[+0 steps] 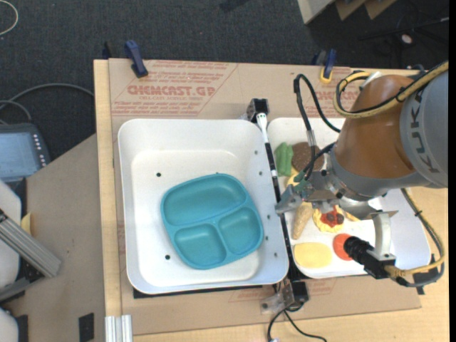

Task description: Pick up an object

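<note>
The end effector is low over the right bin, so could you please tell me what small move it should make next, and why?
Probably a short, straight descent. The end effector sits over the right bin, just above a tan piece, with green and brown items behind and a yellow one in front. Nothing visibly sits between its fingers, so I'd settle onto the tan piece before closing.

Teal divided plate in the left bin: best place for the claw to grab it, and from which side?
Likely the raised outer rim of the teal divided plate, from straight above, one finger inside and one outside the edge. It lies flat and wide in the left bin, so its body looks too broad to span. The rim facing the right bin is nearest the arm's side.
</note>
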### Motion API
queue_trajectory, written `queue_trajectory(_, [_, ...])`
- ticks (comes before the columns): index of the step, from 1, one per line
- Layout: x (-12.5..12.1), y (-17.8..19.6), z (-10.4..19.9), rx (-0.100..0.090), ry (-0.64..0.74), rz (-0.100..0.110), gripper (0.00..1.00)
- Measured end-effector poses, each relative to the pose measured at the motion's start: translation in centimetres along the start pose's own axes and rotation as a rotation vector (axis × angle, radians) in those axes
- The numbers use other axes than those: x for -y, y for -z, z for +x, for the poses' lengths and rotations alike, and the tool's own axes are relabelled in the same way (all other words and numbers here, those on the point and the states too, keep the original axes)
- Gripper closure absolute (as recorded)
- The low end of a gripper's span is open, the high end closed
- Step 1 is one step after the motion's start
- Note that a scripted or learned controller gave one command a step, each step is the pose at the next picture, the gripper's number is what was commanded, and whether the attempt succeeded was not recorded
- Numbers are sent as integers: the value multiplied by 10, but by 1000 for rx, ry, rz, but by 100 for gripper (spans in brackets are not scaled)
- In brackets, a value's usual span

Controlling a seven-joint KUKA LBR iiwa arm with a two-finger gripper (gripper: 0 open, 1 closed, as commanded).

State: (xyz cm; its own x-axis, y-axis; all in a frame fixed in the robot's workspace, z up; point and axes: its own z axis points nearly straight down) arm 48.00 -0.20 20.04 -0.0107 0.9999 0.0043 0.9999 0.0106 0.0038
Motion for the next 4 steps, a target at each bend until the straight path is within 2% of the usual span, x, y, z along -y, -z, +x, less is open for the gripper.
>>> queue_trajectory(1, [0,9,-6,5,-11,-1,100])
queue_trajectory(2, [0,-1,105,4,-1,3,100])
queue_trajectory(3, [-26,137,155,-3,-3,-13,100])
queue_trajectory(4, [-12,69,164,6,-10,13,100])
